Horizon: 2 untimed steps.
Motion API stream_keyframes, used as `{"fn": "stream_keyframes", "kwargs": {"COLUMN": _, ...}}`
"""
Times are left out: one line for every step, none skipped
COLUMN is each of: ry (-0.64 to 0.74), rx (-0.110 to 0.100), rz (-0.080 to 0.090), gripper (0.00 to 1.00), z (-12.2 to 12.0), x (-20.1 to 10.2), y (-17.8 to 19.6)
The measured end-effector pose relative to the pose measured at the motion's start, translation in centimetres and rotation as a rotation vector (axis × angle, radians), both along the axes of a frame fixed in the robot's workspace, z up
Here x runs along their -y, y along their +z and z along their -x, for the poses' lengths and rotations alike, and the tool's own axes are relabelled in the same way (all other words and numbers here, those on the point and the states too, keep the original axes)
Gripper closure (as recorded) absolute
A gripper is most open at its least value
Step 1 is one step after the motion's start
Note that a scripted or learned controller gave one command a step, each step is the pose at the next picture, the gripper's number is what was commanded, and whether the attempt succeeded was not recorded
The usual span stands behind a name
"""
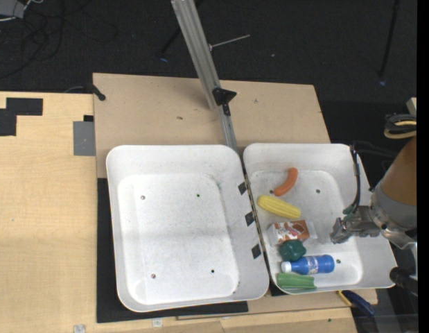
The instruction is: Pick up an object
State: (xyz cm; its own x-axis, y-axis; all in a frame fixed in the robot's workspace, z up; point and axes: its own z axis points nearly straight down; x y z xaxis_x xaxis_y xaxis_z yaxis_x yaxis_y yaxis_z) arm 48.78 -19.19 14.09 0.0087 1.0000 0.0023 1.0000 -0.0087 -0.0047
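a: what could go wrong here?

b: the small grey metal claw (341, 229) hangs low at the right side of the right white plastic bin (370, 269). all the toys sit to its left, a bit away. if it goes straight down it may grab nothing. i cannot tell if it is apart or together. nothing sits in it.

a: anything else?

b: the toys lie close together, so it could bump one and push another away.

a: how many things are there?

b: five. one orange toy sausage (286, 182), one yellow toy corn cob (278, 207), one red and white flat packet (292, 230), one dark green round lump (292, 250), one blue plastic bottle (309, 264). a flat green piece (295, 282) too, so six. two bins; the left white plastic bin (124, 165) is on the far side.
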Motion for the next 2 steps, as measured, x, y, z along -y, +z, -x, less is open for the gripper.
{"fn": "stream_keyframes", "kwargs": {"ry": 0.010, "rx": 0.008, "rz": 0.004, "gripper": 1.00, "z": -0.4, "x": 0.6, "y": 6.1}}
{"fn": "stream_keyframes", "kwargs": {"ry": 0.011, "rx": 0.008, "rz": 0.004, "gripper": 1.00, "z": -0.5, "x": 0.7, "y": 11.4}}
